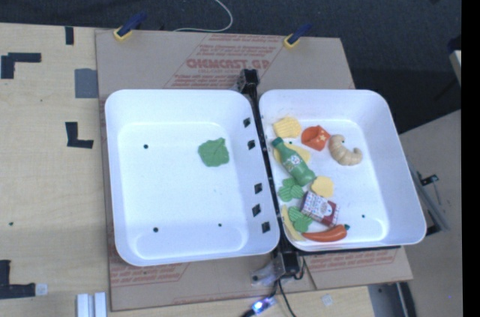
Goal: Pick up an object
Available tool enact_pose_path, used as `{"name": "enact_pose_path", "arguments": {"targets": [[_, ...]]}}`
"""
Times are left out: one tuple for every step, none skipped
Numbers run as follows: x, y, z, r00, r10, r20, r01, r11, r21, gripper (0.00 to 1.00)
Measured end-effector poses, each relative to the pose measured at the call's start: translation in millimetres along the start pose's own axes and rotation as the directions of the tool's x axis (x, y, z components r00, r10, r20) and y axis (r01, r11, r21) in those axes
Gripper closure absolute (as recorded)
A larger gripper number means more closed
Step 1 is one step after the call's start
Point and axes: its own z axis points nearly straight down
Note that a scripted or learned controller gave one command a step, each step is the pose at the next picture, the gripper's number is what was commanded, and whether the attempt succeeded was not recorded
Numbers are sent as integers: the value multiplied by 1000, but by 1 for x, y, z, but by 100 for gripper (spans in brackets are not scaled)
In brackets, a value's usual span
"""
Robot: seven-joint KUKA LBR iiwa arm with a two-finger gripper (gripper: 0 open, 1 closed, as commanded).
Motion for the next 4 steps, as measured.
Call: {"name": "enact_pose_path", "arguments": {"targets": [[4, -36, 0, 1000, 1, 0, -1, 1000, -1, 100], [-1, -23, 0, 1000, 1, 2, -1, 1000, 0, 100], [-1, -20, 0, 1000, 0, 2, 0, 1000, 0, 100], [0, -22, 0, 1000, 0, 2, 0, 1000, 0, 100]]}}
